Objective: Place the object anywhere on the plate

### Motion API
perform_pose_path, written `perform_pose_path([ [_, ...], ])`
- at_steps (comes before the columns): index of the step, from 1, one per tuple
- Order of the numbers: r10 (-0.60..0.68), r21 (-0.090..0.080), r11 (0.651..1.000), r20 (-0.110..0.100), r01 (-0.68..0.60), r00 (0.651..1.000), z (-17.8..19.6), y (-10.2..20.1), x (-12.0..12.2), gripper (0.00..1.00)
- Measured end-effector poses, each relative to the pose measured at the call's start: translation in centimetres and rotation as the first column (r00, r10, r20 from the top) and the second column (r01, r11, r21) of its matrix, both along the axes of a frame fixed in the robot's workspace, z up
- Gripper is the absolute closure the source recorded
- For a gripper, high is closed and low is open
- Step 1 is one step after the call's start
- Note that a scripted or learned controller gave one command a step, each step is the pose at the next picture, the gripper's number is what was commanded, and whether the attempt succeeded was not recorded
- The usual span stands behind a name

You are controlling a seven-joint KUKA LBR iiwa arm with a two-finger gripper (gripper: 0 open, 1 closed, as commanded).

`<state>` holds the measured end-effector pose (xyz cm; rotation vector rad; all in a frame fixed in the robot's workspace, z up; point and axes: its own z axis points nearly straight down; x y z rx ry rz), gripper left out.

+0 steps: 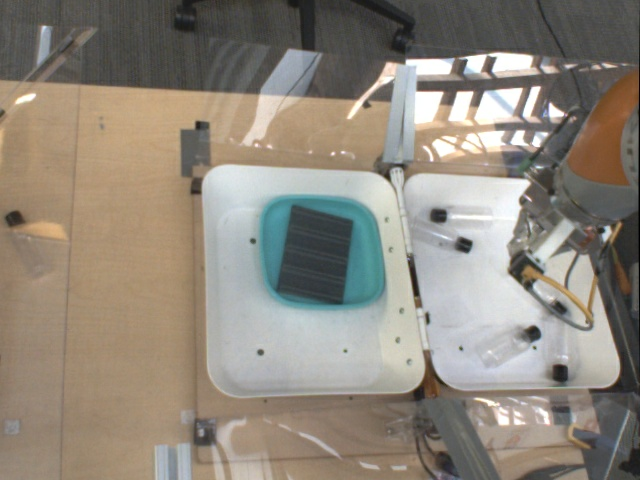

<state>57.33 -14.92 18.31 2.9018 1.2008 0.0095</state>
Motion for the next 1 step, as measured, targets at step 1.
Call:
perform_pose_path([
  [1, 0.000, 0.000, 1.000, 0.000, 0.000, 1.000, -0.01, -0.01, -0.01, 0.00],
])
